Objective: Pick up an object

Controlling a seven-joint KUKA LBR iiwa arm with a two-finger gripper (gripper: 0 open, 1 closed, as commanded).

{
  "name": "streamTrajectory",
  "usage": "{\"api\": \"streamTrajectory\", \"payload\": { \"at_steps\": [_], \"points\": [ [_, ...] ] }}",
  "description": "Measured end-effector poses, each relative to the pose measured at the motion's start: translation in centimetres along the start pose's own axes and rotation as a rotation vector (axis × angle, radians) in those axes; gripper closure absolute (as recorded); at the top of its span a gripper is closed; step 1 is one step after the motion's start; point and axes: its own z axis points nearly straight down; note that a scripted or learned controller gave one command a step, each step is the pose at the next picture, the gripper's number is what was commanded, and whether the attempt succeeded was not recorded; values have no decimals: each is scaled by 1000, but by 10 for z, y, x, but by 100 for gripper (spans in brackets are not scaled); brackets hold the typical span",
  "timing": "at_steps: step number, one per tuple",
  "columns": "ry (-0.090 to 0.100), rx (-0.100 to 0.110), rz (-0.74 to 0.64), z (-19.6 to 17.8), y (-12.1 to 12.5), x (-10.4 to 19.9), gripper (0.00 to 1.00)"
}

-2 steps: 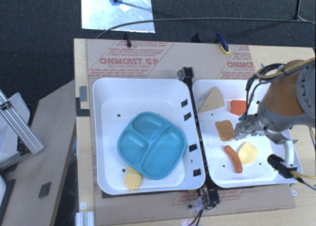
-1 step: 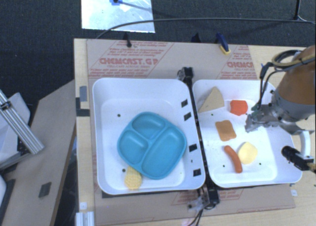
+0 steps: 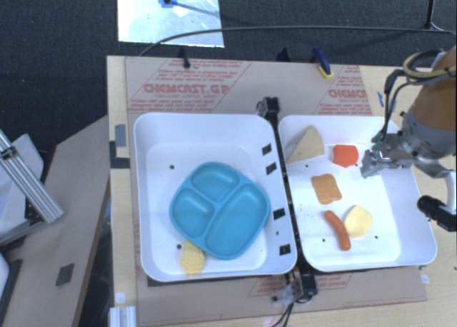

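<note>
Red block (image 3: 345, 155), the likeliest target, sits in the right bin (image 3: 413, 204) near its far wall, just beside my pincer (image 3: 373, 163). I'm in the approach step; nothing is held (whether the pincer is wide or narrow, I cannot tell). Next I'd centre over it and descend. It's squat, long axis roughly left-right.

The board (image 3: 214, 83) under the bins reads "CHEMCAST GP" in red.

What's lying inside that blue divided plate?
Nothing visible in the blue divided plastic plate: its compartments look bare. A small yellow toy food piece sits beside its lower edge, partly tucked under; anything beneath is hidden.
</note>
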Motion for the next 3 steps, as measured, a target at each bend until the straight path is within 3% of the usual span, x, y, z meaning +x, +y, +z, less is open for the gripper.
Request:
{"api": "streamTrajectory", "payload": {
  "at_steps": [1, 3],
  "points": [
    [0, 0, 0, -54, 2, 0, 100],
    [3, 4, -4, -51, 26, 93, 100]
  ]
}}
